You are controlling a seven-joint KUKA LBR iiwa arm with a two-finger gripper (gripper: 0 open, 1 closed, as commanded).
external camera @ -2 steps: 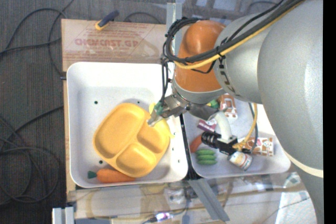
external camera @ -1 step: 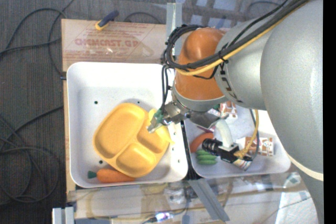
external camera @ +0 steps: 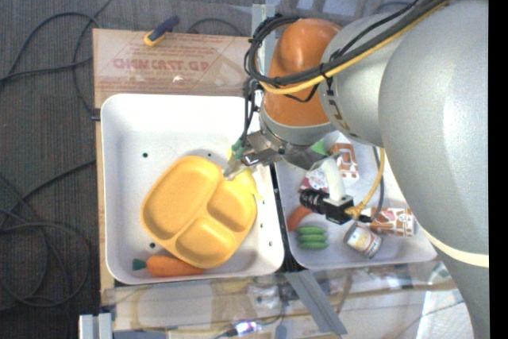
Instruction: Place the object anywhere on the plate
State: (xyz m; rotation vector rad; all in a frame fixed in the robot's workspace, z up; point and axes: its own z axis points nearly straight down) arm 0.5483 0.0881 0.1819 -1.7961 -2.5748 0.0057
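Observation:
A yellow divided plate (external camera: 200, 209) lies tilted in the left white bin (external camera: 139, 123). My gripper (external camera: 237, 160) hangs over the plate's upper right rim, near the wall between the two bins. A small green bit (external camera: 237, 146) shows right at the gripper; I cannot tell whether it is a held object. An orange carrot (external camera: 168, 267) lies on the bin floor under the plate's lower left edge. The arm's orange band (external camera: 302, 67) and grey body cover the top of the right bin.
The right bin (external camera: 357, 260) holds a green pea pod (external camera: 311, 237), an orange piece (external camera: 298, 217), a black and white bottle (external camera: 326, 193), a small can (external camera: 362, 241) and cartons (external camera: 394, 222). A cardboard sheet (external camera: 163, 67) lies behind the left bin.

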